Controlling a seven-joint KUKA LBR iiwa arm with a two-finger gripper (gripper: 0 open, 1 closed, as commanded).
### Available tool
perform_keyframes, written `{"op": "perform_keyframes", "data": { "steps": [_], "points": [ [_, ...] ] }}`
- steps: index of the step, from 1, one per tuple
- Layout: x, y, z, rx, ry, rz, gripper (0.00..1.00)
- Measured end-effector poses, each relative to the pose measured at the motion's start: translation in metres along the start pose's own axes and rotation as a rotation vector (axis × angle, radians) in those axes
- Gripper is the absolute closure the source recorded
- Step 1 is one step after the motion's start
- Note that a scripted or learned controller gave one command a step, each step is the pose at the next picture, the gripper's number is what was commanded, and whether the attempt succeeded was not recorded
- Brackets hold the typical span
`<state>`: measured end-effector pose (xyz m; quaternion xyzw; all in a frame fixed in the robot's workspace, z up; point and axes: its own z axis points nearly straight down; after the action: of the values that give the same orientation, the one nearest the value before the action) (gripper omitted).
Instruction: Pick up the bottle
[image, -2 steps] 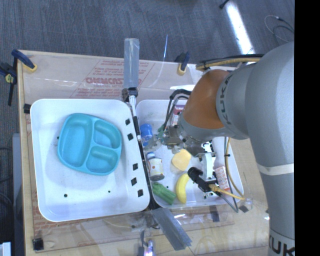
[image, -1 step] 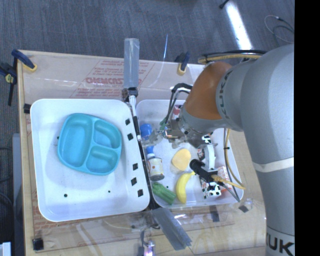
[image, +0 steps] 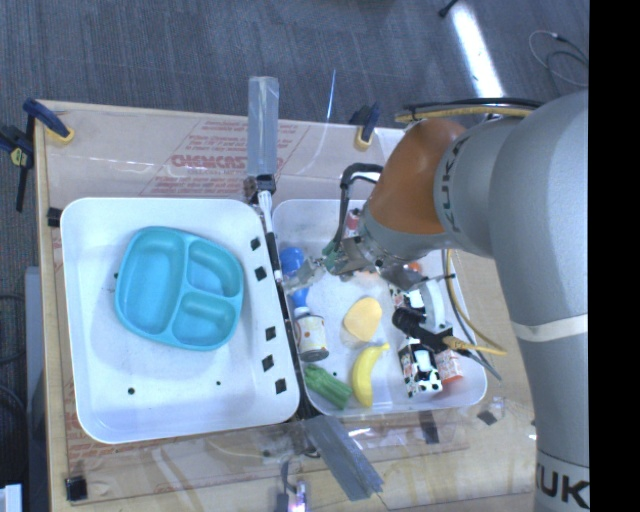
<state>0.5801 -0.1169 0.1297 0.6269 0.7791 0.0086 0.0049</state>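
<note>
The bottle (image: 294, 275) is clear with a blue cap and lies in the right bin (image: 470, 400), close to its left wall. My gripper (image: 335, 260) hangs low over the bin's upper middle, just to the right of the bottle's cap. The grey arm with its orange band comes in from the right and covers much of the bin's far side. From this angle I cannot make out whether the gripper touches the bottle.
A small can (image: 312, 336), a yellow lemon-like piece (image: 363, 318), a banana (image: 367, 373), a green vegetable (image: 328, 385) and a cow-patterned item (image: 422, 366) lie in the right bin. A blue divided plate (image: 180, 288) sits in the left bin (image: 90, 400).
</note>
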Motion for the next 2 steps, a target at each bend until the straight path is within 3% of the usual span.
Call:
{"op": "perform_keyframes", "data": {
  "steps": [1,2],
  "points": [
    [-0.0009,0.0031,-0.0009,-0.013,-0.008,-0.104,0.00],
    [0.0017,-0.0004,-0.0005,-0.004,-0.007,-0.004,0.00]
  ]
}}
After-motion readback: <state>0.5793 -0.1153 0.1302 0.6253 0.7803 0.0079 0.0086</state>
